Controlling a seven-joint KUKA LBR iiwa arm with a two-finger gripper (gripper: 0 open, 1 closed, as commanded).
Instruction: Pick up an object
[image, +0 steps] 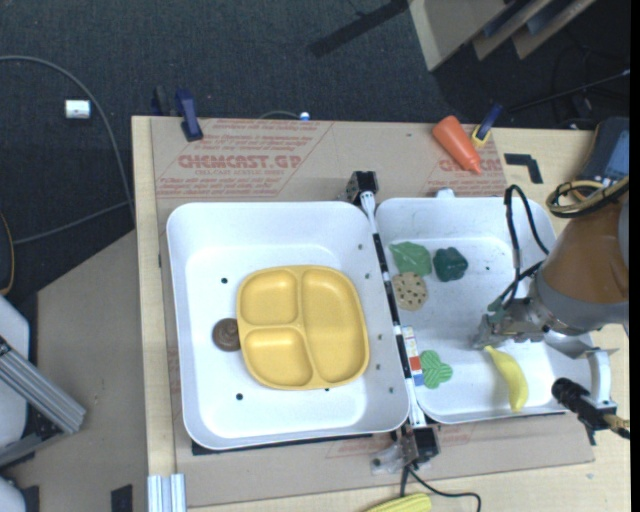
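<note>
- Nearest my camera, the left bin (190, 300) is bearing a yellow divided tray (300, 327), with a small brown piece (226, 334) touching the tray's left edge.
- I am watching the gripper (497, 332) hovering in the right bin (470, 222); its opening I cannot tell.
- Just beside it, a banana (511, 378) is lying near the front wall.
- Well apart, a cookie (408, 290) is sitting.

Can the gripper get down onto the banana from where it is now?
Probably yes. The gripper hangs in the right bin just above the banana's upper end, with bare bin floor around it. The near bin wall beside the banana may crowd one finger.
</note>
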